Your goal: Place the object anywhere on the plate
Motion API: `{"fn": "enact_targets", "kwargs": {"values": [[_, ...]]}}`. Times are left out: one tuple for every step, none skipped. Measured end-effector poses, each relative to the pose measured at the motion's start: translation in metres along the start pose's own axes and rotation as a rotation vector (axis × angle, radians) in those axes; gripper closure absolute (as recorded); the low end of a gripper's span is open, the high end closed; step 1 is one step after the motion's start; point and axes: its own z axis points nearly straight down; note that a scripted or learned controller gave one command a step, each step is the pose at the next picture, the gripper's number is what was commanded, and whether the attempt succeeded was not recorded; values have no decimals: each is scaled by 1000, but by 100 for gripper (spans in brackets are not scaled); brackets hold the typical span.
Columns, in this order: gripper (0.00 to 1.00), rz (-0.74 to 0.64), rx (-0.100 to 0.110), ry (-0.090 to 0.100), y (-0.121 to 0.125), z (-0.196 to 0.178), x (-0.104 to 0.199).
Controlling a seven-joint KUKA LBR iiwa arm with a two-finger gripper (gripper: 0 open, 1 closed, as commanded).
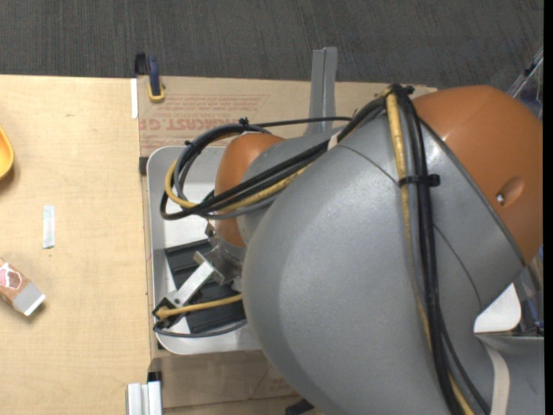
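Arm: the grey KUKA arm (363, 258) with its orange band (484, 162) leans far in from the right and covers most of the bins; black and yellow cables (259, 158) loop off its wrist.
Gripper: the gripper (203, 279) hangs low inside the white bin (157, 232), over a dark shape near the bin's floor; I cannot tell its state, as wrist and cables hide it.
Object: I cannot make out the task's object; the dark shape (212, 318) under the gripper may be part of it or part of the tool, too hidden to say.
Plate: not to be made out under the arm.
Bench: the brown bench (78, 145) to the left bears a small white strip (48, 227), a red-and-white packet (17, 288) and an orange rim (4, 154) at the edge, all well apart from the bin.
Step in hand: judging by the low reach into the bin, either the pick or the set-down; which one cannot be settled.
Next move: it calls for a straight lift clear of the bin wall, then a check of what is carried.
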Motion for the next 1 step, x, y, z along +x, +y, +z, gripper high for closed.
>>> {"fn": "enact_targets", "kwargs": {"values": [[100,41,2,3,69,1,-68]]}}
